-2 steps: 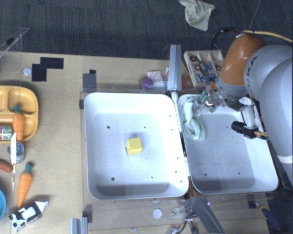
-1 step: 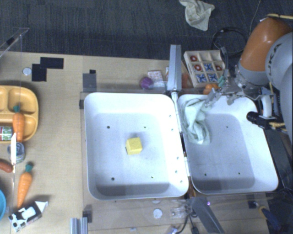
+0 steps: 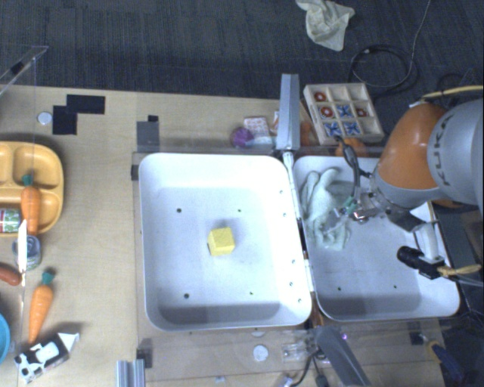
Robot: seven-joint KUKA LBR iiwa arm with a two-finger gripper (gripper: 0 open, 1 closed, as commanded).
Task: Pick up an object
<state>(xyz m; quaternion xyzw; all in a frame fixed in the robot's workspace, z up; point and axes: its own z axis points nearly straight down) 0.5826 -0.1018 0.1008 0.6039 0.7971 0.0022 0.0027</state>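
A grey KUKA arm [image 3: 446, 151] with an orange band reaches in from the right over the right-hand bin [image 3: 393, 295], one of two shallow white bins set side by side on a pale worktop [image 3: 91, 302]. Its tool [image 3: 349, 210] sits low at the upper left of that bin, right against a crumpled pale green-white cloth [image 3: 324, 208] that lies bunched along the bin's left wall; whether the tool is open or closed, and whether it has any of the cloth in its grip, cannot be told from this angle. In the left-hand bin [image 3: 181, 302], a small yellow block [image 3: 221, 241] rests alone near the middle of the floor, well apart from the arm. Beyond the bins, near the divider post, lie a small purple object [image 3: 242, 137] and a tic-tac-toe board [image 3: 343, 112] with red and blue pieces. At the worktop's left edge, a yellow divided tray [image 3: 45, 162] carries a toy carrot [image 3: 29, 207], with a second toy carrot [image 3: 40, 301] lying below it and a black-and-white toy cow [image 3: 41, 354] near the front corner. A crumpled rag [image 3: 327, 22] lies on the dark floor above.
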